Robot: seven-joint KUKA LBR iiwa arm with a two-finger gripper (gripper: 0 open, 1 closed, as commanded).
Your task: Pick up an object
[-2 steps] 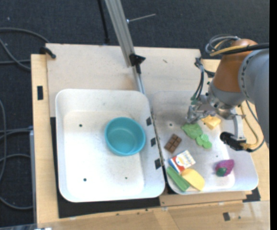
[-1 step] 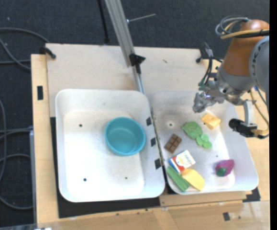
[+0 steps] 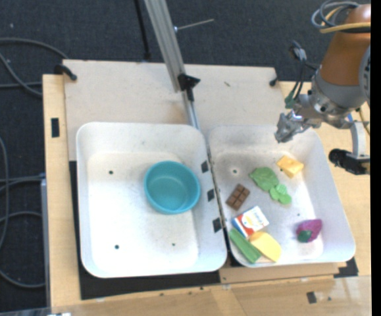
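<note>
Near front edge of right bin [image 3: 331, 196]: green stick [image 3: 244, 245], yellow wedge [image 3: 267, 245], small carton [image 3: 250, 221], purple toy [image 3: 308, 230]. Mid-bin: brown block [image 3: 238, 195], green toy [image 3: 270, 183], yellow block [image 3: 290, 166]. In left bin [image 3: 98, 176]: blue bowl [image 3: 171, 186]. Over right bin's far edge: gripper [image 3: 285, 131], holding nothing; fingers' spacing unclear.

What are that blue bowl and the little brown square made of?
The blue bowl looks like smooth plastic: even turquoise colour, soft sheen. The brown square seems a toy chocolate bar, likely plastic or rubber, with a moulded grid; too small to be sure.
</note>
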